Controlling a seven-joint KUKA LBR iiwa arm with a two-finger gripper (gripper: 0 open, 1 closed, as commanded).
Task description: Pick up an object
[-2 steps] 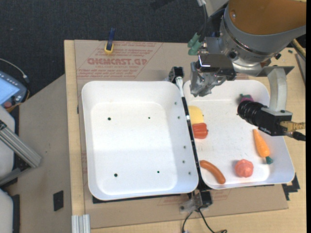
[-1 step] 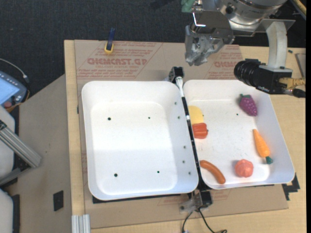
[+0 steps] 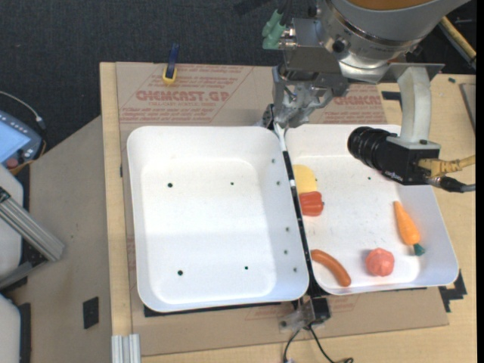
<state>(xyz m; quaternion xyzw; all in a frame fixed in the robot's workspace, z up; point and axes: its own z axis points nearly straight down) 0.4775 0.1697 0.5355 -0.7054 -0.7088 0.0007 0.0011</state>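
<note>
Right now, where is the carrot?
The carrot lies in the right bin near its right wall, above and right of the pink ball, well clear of the gripper at the far rim.

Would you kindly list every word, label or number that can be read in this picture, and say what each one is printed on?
"CHEMCAST G.P": red print on the brown board behind the left bin; the last letters are faint.
"CHEMCAST": the same red print again on the board behind the right bin, partly hidden by the gripper and too blurred to read with certainty.
The smaller red line beneath each is too small to read.
</note>
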